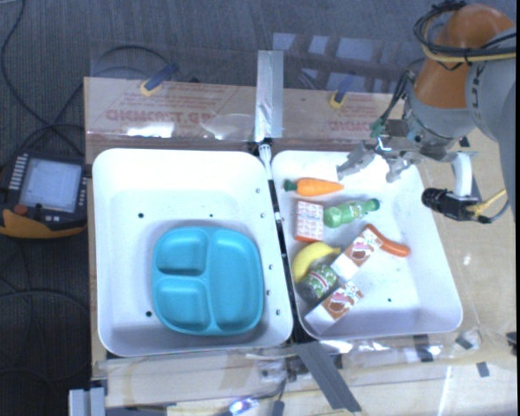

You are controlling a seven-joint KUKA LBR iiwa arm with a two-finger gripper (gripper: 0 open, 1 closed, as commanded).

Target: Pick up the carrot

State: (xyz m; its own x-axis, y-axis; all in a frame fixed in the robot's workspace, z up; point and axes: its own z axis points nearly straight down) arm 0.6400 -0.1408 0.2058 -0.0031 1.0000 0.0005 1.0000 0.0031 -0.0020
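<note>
The carrot [316, 185] lies near the top of the right bin [433, 276], close to the wall between the two bins. Its green end points left. The gripper [377, 159] hangs over the top of the same bin, up and to the right of the carrot, not touching it. Its two fingers [355, 163] are spread apart, with nothing between them.

Just below the carrot are a small red and white box [308, 220] and a green bottle [350, 211]. Lower down there is a banana [310, 256], a dark can [321, 280], two small packets [351, 258] and an orange hot dog [388, 241].

The left bin [121, 198] holds a blue tray [208, 276] with parts in it.

The bins sit on brown cardboard [182, 107]. The floor is dark grey carpet [52, 50] with cables on it. A handheld screen [42, 193] with an orange edge lies left of the bins.
</note>
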